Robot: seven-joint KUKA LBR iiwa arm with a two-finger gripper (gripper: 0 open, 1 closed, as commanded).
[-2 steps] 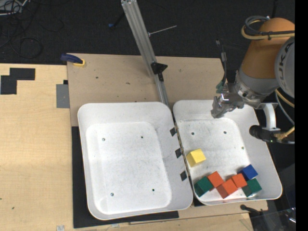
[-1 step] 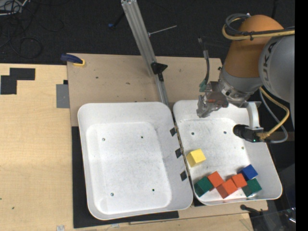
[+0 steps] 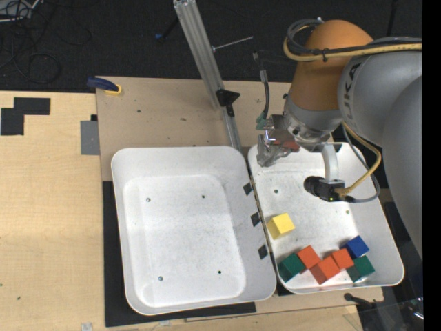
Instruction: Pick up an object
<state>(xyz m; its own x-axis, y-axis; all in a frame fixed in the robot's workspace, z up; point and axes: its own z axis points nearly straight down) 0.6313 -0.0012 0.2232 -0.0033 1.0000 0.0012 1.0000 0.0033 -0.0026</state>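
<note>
The small blocks lie in the right-hand shallow white plastic bin (image 3: 375, 223): a yellow cube (image 3: 281, 225) apart near the bin's left wall, and a tight cluster at the near edge made of a dark green cube (image 3: 292, 265), two orange-red blocks (image 3: 309, 256) (image 3: 332, 265), a blue cube (image 3: 357, 246) and another green cube (image 3: 361, 268). The grey metal hand (image 3: 269, 152) hovers over the far left corner of that bin, well apart from every block and touching none. To do the pick well, I judge the lone yellow cube the easiest target, since its sides are free; the hand should centre above it and descend straight. Whether the hand is wide or narrow I cannot tell, and nothing shows in it.
</note>
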